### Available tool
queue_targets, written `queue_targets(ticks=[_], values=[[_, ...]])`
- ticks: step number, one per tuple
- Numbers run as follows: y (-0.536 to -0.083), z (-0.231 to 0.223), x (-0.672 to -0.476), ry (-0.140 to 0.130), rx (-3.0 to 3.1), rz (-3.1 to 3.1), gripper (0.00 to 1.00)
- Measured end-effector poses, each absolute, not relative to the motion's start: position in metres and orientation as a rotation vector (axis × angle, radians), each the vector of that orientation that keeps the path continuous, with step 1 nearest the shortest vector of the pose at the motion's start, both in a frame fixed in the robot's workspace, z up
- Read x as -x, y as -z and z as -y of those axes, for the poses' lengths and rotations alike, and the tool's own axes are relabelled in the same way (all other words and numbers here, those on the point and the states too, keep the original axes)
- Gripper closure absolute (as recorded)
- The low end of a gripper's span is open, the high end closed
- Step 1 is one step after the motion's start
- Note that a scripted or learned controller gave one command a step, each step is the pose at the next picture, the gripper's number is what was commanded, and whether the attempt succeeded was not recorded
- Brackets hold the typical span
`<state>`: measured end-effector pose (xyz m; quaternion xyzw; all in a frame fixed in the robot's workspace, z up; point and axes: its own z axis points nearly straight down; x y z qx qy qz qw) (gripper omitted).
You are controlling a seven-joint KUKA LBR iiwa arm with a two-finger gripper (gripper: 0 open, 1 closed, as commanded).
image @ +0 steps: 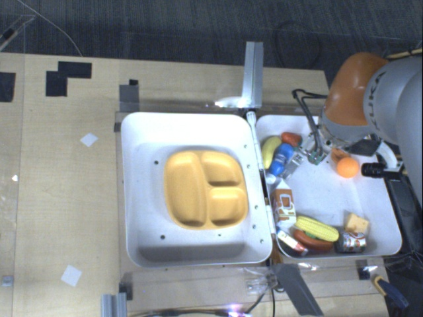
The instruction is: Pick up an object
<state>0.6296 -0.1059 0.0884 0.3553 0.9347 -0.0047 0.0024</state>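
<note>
**Desk lead:** Where is the arm?

**Me:** I see it coming in at the upper right of the frame, orange band up top, wrist angled down into the right bin [390, 240]. The gripper [310, 152] sits in that bin's upper left part, just right of a blue bottle [280, 160].

**Desk lead:** Fingers?

**Me:** I cannot tell how far apart they are; the tip is small and cluttered at this size. I see nothing clearly between them, so I won't call a hold.

**Desk lead:** What's there to pick?

**Me:** All in the right bin. The bottle lies tilted, with a yellow banana [269, 150] touching its left side and a small red piece [291, 138] just above. An orange ball [347, 168] rests right of the gripper, near the arm. Down the left wall is a brown-and-white carton [283, 204]. Along the lower edge lie a corn cob [317, 229] on top of a red piece [316, 245], a can [351, 244] to their right, and a tan block [357, 224] just above the can.

**Desk lead:** Left bin?

**Me:** The left bin [142, 177] holds a yellow tray [201, 189] with compartments, at centre frame, well apart from the gripper.
</note>
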Motion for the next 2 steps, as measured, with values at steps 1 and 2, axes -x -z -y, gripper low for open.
queue_targets(ticks=[1,2], values=[[-0.088,0.102,-0.635,0.008,-1.447,-2.790,0.00],[-0.086,0.094,-0.665,0.021,-1.964,-2.473,0.00]])
